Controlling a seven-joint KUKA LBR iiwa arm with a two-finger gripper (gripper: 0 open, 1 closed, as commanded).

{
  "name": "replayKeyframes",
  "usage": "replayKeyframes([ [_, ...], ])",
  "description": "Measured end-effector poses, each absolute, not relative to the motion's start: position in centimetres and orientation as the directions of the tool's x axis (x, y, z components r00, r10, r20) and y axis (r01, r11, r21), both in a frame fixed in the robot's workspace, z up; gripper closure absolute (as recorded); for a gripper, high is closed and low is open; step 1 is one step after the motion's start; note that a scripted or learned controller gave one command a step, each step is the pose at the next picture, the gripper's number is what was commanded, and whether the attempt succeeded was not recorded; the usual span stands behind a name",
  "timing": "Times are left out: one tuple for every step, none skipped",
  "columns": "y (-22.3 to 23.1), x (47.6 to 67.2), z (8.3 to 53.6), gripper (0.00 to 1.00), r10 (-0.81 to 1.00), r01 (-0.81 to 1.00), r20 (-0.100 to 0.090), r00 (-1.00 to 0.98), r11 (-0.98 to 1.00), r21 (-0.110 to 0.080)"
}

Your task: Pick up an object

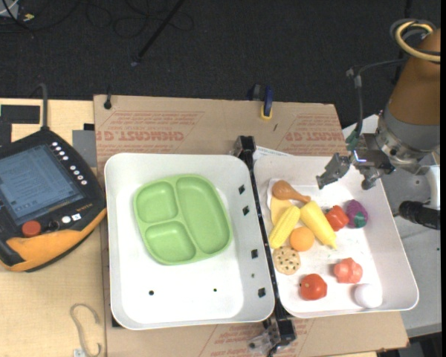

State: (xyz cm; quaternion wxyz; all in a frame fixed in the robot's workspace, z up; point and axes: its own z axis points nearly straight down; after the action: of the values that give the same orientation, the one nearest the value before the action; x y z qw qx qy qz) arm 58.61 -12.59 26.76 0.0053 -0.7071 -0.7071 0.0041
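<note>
bins side by side, toy food on the right.
left bin (126, 288) holds a green divided plate (182, 219); right bin (398, 274) holds a cookie (286, 259), bananas (301, 222), an orange (302, 239), tomatoes (313, 286) and a white egg (368, 295). gripper (353, 171) hovers over that bin's far edge, jaws spread wide, holding nothing.

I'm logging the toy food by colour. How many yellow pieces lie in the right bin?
2: a corn cob left of the orange, and a banana right of it, leaning together. Others may hide beneath.
</note>
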Motion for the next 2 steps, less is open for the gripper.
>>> replayKeyframes([
  [-12.6,58.8,27.4,0.0,1.0,1.0,0.0,-0.002,0.002,-0.001],
  [-11.9,59.8,22.2,0.0,1.0,1.0,0.001,-0.005,0.005,-0.006],
])
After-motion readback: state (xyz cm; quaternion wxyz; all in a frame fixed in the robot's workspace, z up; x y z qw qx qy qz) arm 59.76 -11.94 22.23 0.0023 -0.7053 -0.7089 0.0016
